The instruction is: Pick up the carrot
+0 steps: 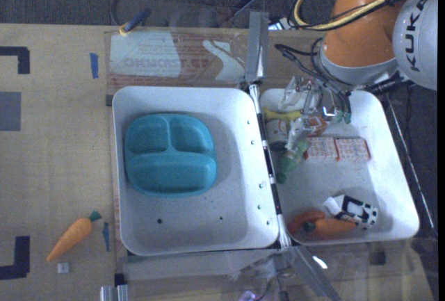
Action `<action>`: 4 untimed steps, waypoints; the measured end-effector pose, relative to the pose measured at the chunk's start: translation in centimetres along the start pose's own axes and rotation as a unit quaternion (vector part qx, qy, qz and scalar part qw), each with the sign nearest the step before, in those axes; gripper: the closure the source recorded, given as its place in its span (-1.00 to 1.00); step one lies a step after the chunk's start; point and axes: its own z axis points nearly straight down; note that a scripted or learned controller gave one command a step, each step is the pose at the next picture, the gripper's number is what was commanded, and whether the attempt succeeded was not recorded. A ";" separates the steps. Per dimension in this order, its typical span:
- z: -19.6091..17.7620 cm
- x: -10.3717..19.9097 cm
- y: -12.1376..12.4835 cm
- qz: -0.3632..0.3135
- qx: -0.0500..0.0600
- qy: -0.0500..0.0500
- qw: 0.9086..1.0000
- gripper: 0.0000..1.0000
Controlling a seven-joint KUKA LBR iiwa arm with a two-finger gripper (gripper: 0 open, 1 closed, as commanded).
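Orange tapered carrot with its green top lying low in the right white bin, beside a black-and-white toy | second orange carrot on the table | jaws over the right bin, state unclear | "KUKA" on the arm

Your arm, grey with the orange band uppermost, enters from the right and points its wrist downward, the gripper hanging at its tip, low and slightly leftward.
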 end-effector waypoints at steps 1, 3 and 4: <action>1.5 3.2 8.9 -0.173 -0.001 0.000 0.985 -1.00; 7.0 10.8 25.2 -0.338 0.000 0.001 0.941 -1.00; -17.9 4.8 23.8 -0.432 -0.001 -0.001 0.902 -1.00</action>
